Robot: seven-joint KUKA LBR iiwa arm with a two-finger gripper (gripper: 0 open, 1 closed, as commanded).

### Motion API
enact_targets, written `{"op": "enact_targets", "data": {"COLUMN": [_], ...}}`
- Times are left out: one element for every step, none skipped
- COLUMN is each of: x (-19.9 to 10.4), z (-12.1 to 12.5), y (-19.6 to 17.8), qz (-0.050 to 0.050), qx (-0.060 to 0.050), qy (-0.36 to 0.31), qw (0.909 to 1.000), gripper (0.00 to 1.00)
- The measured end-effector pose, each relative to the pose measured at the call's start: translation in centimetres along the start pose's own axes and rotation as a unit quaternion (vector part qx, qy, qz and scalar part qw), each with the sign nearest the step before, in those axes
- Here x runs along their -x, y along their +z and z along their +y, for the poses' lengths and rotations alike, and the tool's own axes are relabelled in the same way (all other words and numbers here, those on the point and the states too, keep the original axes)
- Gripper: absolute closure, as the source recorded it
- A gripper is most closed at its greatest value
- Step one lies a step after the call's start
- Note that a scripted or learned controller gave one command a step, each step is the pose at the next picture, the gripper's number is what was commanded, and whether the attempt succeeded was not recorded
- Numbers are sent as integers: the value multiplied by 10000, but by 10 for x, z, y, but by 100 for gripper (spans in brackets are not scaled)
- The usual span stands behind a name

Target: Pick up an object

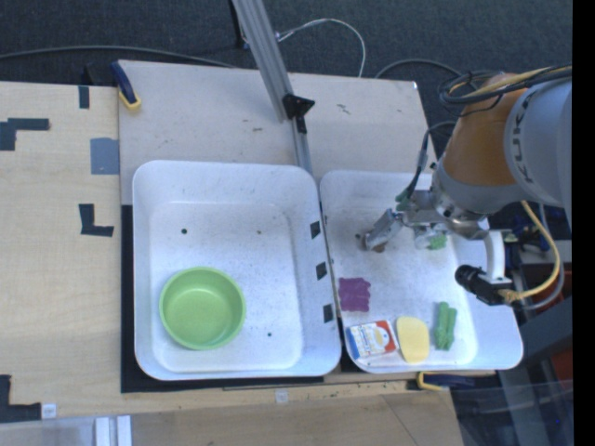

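My gripper (375, 239) hangs over the upper left part of the right bin (483, 351), reaching in from the right. Below it, a purple piece (354, 294) lies near the bin's left wall. Along the front edge sit a red and white packet (371, 339), a yellow object (413, 338) and a green object (445, 325). The gripper is apart from all of these, above bare bin floor. A small pale green thing (433, 242) shows just under the wrist; I cannot tell what it is.
The left bin (149, 193) holds a green bowl (202, 307) at its front left. A grey pole (270, 49) slants down to the wall between the bins. Cables and a black fitting (476, 282) hang at the right bin's right side.
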State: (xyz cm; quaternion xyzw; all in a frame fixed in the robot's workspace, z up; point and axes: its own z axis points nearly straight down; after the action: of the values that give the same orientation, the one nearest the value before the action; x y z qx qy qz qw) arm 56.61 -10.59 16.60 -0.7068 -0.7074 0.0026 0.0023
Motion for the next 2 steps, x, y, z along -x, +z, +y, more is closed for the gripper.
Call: {"op": "enact_targets", "data": {"x": [-6, -6], "z": [-7, -7], "y": [62, 76], "qz": [6, -2], "qx": [-8, 30], "qy": [-3, -1], "qw": [10000, 10000], "gripper": [0, 0]}}
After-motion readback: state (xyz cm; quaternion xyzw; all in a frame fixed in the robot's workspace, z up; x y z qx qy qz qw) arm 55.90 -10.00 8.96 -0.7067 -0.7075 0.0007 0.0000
